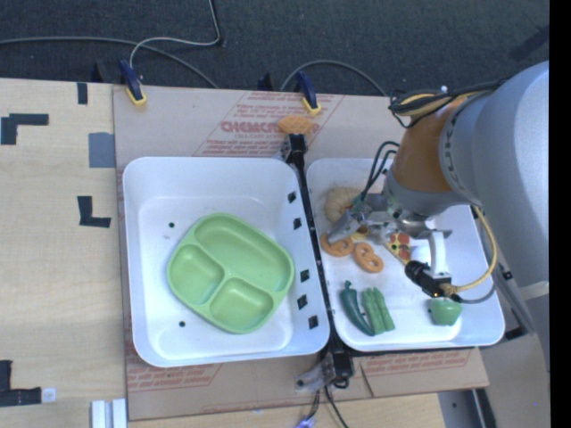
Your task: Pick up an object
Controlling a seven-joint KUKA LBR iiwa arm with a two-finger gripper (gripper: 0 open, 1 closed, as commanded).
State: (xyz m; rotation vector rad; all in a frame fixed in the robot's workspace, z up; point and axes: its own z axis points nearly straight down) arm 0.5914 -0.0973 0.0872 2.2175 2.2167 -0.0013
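Note:
My gripper [350, 224] is low in the right bin [482, 333], near its left wall. It hangs over a beige bun-like toy [337, 200] and an orange ring [336, 247]. I cannot tell whether it touches either one. A second orange pretzel piece [368, 258] lies just to the right of the ring. Two green pepper or bean toys [367, 310] lie toward the front of the bin. A small green toy [443, 311] sits at the front right. Small red bits [401, 242] show under the wrist.
The left bin [147, 194] holds a green divided plate [231, 273]. The black divider [308, 239] between the bins runs close beside the gripper. The arm's orange band [426, 154] and grey body [513, 159] cover the right bin's back right. Cables [169, 47] cross the bench at the back.

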